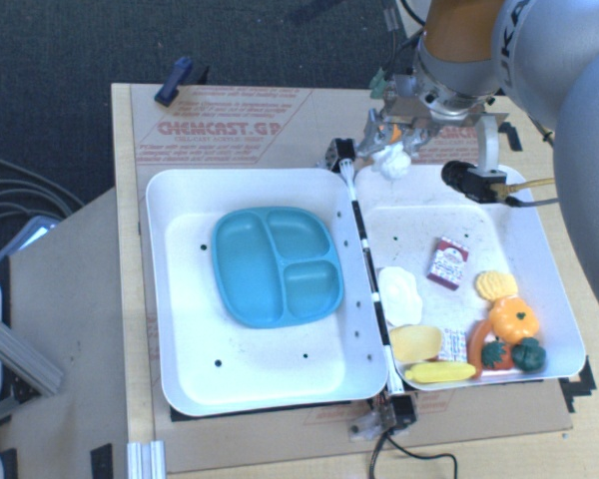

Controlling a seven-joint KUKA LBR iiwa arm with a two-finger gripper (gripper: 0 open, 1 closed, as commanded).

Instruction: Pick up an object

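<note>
Bins (170,267) — two; blue tray (277,264) — one

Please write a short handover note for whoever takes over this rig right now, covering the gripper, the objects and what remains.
Gripper: raised over the back-left corner of the right bin, with a small white object between its fingers.
Left bin: holds the blue divided plate.
Right bin: red packet mid-bin; white piece, yellow pieces, banana, ridged yellow chip and orange pumpkin at the front.
Done: the pick looks made; the white object seems clear of the bin floor.
Left: confirm the grip holds as the arm lifts.
</note>
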